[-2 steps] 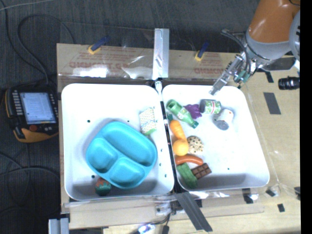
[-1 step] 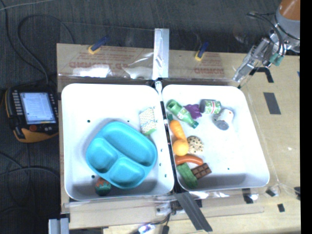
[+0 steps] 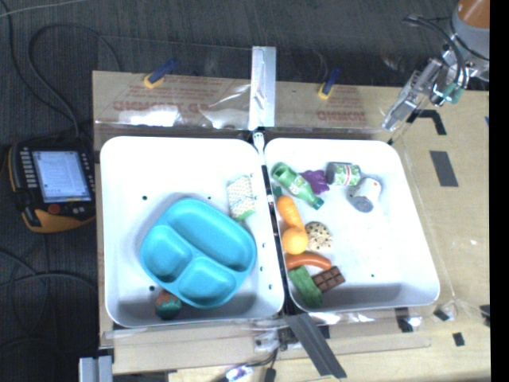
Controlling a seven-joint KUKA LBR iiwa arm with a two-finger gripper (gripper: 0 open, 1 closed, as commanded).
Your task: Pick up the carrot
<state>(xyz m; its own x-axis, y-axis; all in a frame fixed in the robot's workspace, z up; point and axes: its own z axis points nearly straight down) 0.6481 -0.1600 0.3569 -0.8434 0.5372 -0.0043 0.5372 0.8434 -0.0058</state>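
I find the carrot (image 3: 288, 212) in the right bin (image 3: 413, 237), against the dividing wall, just below the green bottle (image 3: 296, 183). It looks light, rigid, smooth plastic; I would grip across its thicker middle. The gripper (image 3: 400, 111) hangs beyond the bin's far corner; its state I cannot tell.

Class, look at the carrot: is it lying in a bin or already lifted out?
In: the carrot lies in the right bin, near its left wall. The gripper is beyond the bin's far right corner.
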